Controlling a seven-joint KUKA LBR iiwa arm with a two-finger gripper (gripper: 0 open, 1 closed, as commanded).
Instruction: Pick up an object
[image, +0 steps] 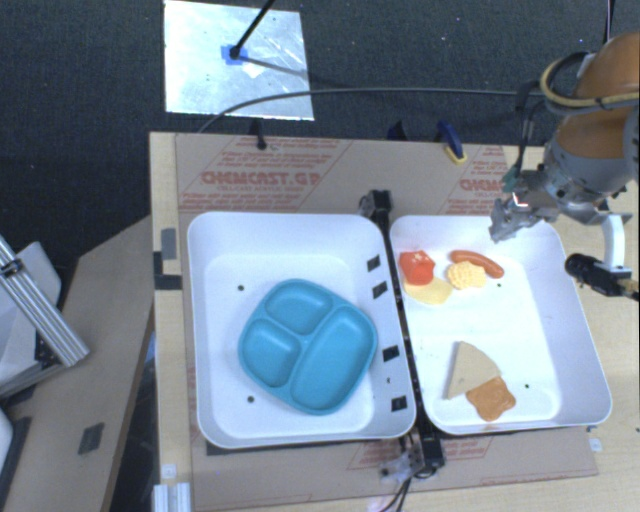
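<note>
Nothing is picked up yet — this looks like the reaching step, and next the arm should come down over one toy food. Nearest, in the right shallow white bin (575, 350), lie a tan wedge (470, 368) touching an orange cookie (491, 398). The left white bin (215, 300) holds a blue divided plate (308, 345). Farther back sit a red block (417, 266), a yellow slice (430, 292), a yellow nugget (464, 275) and a red sausage (477, 262). The grey gripper (512, 222) hangs over the bin's far corner — I cannot tell its state.

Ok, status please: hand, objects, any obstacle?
Hand over right bin's far edge, holding nothing. Sausage nearest, untouched. Path clear.
</note>
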